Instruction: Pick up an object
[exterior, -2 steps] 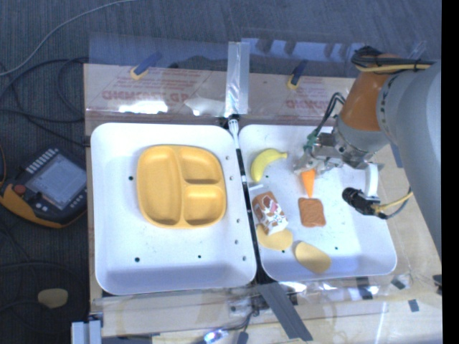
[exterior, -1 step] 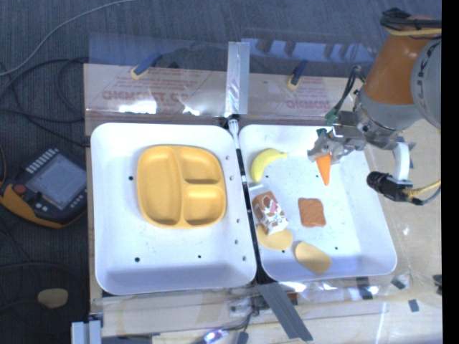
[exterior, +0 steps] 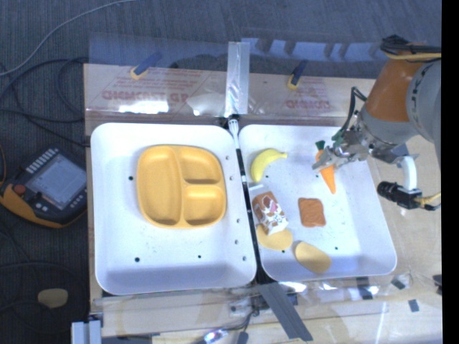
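Over the right bin (exterior: 373,213), toward its far right corner, the end effector (exterior: 336,155) hangs just above the orange carrot (exterior: 328,178). I cannot tell its state. The carrot's long axis runs from there toward the bench's near edge.

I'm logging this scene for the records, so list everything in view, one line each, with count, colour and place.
bins: 2, white, side by side on the bench
tray: 1, yellow, three compartments, in the left bin
banana: 1, yellow, right bin, upper left
carrot: 1, orange, right bin, upper right, at the gripper
packet: 1, brown and white, right bin, left side
brown piece: 1, brown, right bin, middle
tan slices: 2, tan, right bin, near the front
pendant: 1, orange and black, on the floor left of the bench
arm: 1, grey with an orange band, reaching in from the right
gripper: 1, over the carrot's top end
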Motion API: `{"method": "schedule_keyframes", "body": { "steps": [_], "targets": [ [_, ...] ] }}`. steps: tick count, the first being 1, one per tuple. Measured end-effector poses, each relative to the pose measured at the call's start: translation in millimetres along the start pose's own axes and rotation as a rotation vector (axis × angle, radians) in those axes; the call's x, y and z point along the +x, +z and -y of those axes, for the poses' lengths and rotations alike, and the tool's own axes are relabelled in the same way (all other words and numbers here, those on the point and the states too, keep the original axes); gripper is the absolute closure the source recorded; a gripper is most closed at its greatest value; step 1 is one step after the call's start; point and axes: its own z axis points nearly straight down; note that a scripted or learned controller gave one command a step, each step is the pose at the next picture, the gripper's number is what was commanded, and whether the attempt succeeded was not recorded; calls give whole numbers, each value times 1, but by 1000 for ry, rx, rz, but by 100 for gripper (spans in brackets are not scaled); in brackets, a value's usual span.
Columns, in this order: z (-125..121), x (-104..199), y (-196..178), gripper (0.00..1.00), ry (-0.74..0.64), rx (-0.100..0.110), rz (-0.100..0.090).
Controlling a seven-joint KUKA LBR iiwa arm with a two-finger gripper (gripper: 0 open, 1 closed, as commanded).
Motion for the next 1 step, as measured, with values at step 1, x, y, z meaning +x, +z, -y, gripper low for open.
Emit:
{"method": "schedule_keyframes", "body": {
  "steps": [1],
  "targets": [
    [-16, -36, -83, 100, -192, -3, 3]
  ]
}}
